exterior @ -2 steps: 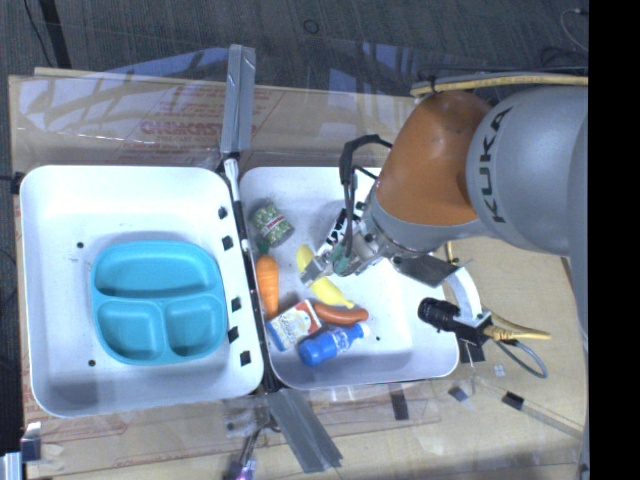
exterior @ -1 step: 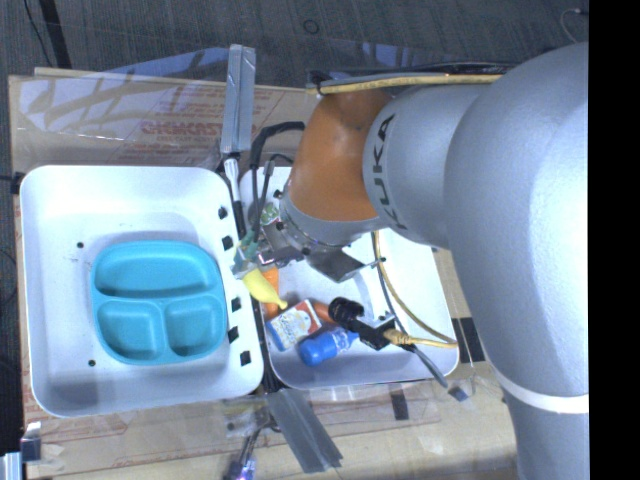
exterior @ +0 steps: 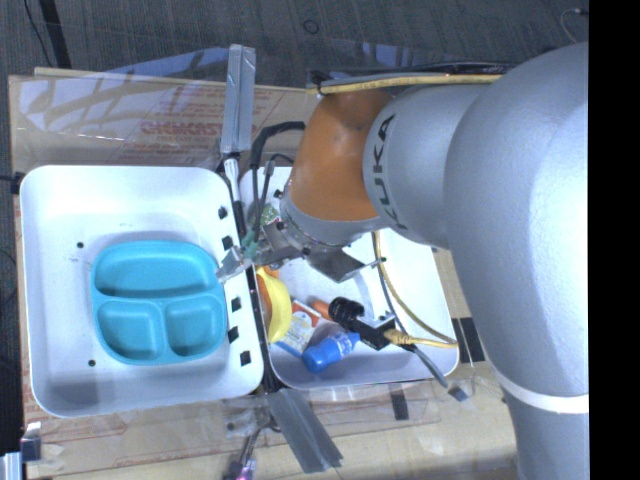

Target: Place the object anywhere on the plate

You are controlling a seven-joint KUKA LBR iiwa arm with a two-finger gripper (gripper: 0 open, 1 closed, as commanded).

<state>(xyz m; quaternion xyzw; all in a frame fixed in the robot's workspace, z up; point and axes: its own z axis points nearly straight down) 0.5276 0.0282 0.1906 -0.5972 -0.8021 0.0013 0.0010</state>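
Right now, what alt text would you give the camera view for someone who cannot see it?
A grey and orange robot arm leans over the right bin, where a yellow object and a blue object lie. In the left bin sits a blue divided plate with nothing on it.

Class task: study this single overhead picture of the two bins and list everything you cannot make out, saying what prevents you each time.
- right bin, camera view: its far half lies under the arm.
- yellow object, camera view: its upper end runs under the wrist, so its full shape is hidden.
- blue object, camera view: too small and blurred to identify.
- orange and white item, camera view: partly covered by its neighbours.
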